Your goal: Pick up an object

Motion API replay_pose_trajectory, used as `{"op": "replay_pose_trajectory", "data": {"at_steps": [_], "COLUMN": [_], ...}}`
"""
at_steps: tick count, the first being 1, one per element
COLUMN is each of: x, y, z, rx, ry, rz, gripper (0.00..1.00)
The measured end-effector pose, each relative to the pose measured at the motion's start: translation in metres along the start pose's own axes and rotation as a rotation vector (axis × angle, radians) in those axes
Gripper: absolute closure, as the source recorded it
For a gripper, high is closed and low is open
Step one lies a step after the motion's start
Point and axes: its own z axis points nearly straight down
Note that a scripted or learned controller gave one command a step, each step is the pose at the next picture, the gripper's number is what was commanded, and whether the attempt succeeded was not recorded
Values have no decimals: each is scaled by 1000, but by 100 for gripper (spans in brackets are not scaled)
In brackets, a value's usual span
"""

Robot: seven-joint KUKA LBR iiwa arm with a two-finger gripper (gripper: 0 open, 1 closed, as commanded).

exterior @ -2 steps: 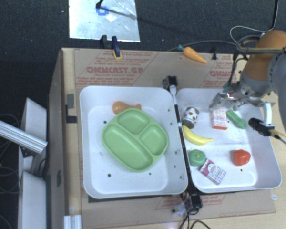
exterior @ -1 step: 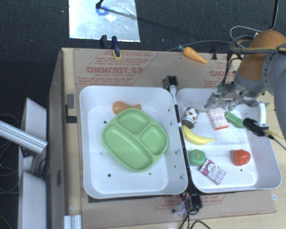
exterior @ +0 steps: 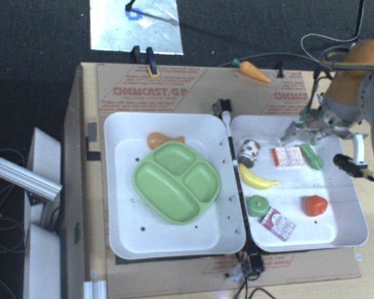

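Two white bins are sitting side by side on the counter (exterior: pixel 174 89).

Left bin (exterior: pixel 121 229): one green divided plate (exterior: pixel 176 181) is lying at the middle; one orange item (exterior: pixel 157 139) is peeking out behind it, partly hidden.

Right bin (exterior: pixel 346 226): six items are lying apart — one banana (exterior: pixel 255 178), one brown-and-white ball (exterior: pixel 249 149), one red-and-white packet (exterior: pixel 288 156), one green pod (exterior: pixel 311 156), one green round piece (exterior: pixel 258 205), one red piece (exterior: pixel 315 205) — plus one printed packet (exterior: pixel 277 223).

One carrot (exterior: pixel 254 71) is resting on the counter behind.

Gripper (exterior: pixel 311 129) is hovering over the bin's far edge; jaws' state cannot be told.
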Motion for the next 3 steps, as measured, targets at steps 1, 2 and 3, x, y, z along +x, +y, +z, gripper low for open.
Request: {"op": "replay_pose_trajectory", "data": {"at_steps": [1,2,3], "x": [47,5,53], "y": [0,0,0], "z": [1,0,1], "rx": [-3,-3,-2], "ry": [-2,-4,-2], "rz": [-1,2,-1], "gripper": [0,0,0]}}
